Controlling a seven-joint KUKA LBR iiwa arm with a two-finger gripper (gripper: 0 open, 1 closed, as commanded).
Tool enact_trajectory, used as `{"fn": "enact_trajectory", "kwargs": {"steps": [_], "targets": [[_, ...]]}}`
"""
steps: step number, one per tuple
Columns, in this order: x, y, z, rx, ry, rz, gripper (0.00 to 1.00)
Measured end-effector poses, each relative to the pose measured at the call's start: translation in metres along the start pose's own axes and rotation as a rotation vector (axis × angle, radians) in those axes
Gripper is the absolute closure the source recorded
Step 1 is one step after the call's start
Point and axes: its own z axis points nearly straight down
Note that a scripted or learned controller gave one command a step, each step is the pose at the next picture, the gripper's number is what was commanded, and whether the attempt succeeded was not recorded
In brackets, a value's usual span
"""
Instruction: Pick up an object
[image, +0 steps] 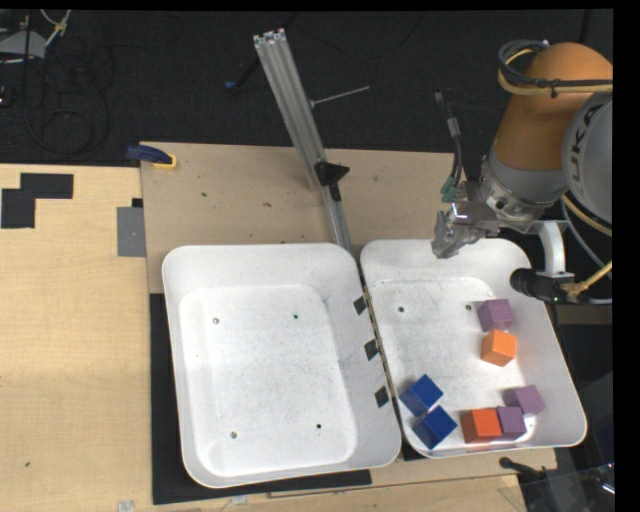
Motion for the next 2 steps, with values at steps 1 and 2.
{"fn": "enact_trajectory", "kwargs": {"steps": [1,2], "targets": [[0.056,-0.001,0.013,0.002,0.0,0.0,1.0],[0.106,0.009,0.004,-0.002,-0.001,0.0,1.0]]}}
